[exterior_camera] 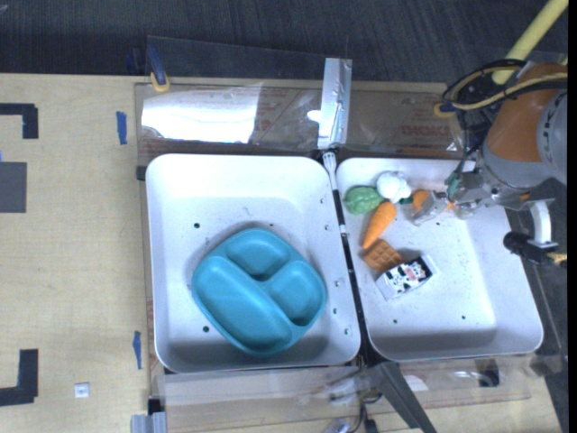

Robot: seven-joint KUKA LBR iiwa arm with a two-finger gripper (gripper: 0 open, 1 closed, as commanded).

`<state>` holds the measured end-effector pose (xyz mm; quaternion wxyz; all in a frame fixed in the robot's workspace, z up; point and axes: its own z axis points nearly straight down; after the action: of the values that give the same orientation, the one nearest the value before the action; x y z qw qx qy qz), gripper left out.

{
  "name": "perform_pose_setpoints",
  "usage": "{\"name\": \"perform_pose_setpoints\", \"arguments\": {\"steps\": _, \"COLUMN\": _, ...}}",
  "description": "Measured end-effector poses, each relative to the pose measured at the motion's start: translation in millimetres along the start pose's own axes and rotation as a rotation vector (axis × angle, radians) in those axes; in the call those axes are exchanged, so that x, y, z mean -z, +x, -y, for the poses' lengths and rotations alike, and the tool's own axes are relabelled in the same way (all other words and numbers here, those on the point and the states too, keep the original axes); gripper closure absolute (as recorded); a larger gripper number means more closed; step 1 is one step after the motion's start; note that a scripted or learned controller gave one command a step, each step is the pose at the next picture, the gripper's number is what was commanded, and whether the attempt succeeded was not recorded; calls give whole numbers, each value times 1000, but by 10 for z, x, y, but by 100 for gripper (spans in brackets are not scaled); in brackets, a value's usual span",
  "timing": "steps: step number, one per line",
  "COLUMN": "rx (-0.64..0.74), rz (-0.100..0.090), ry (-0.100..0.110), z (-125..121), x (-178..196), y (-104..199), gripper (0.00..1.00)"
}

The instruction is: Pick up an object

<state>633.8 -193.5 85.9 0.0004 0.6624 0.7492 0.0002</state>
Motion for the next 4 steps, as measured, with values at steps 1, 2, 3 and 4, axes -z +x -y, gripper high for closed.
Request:
{"name": "perform_pose_setpoints", "arguments": {"steps": 1, "rx": 34, "rz": -1, "ry": 17, "z": -336, "x": -14, "y": 344, "gripper": 0}}
{"name": "perform_pose_setpoints", "arguments": {"steps": 2, "rx": 70, "rz": 0, "ry": -11, "z": -526, "x": 1044, "y": 1320, "gripper": 0}}
{"name": "perform_pose_setpoints", "arguments": {"steps": 3, "rx": 299, "rz": 1, "ry": -4, "z": 214, "x": 148, "y": 826, "gripper": 0}}
{"name": "perform_pose_setpoints", "arguments": {"steps": 4, "rx": 279, "rz": 2, "ry": -3, "z": 116, "x": 8, "y": 958, "gripper": 0}}
